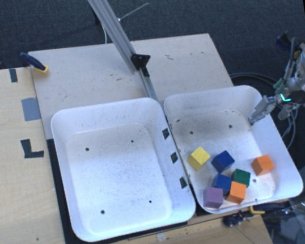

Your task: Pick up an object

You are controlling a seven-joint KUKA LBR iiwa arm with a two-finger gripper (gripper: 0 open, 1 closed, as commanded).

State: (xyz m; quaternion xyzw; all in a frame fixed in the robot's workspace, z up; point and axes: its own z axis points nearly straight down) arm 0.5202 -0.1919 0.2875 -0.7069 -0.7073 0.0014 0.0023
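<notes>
Hand (261, 109) hovers at the right bin's (206, 99) far edge, fingers spread, gripping nothing. The blocks sit clustered below and left of it, orange block (262, 164) closest, so it probably needs a descent.

You see the gripper (261, 110): pale grey metal fingers, a small teal light behind them, thin dark cables trailing.
</notes>
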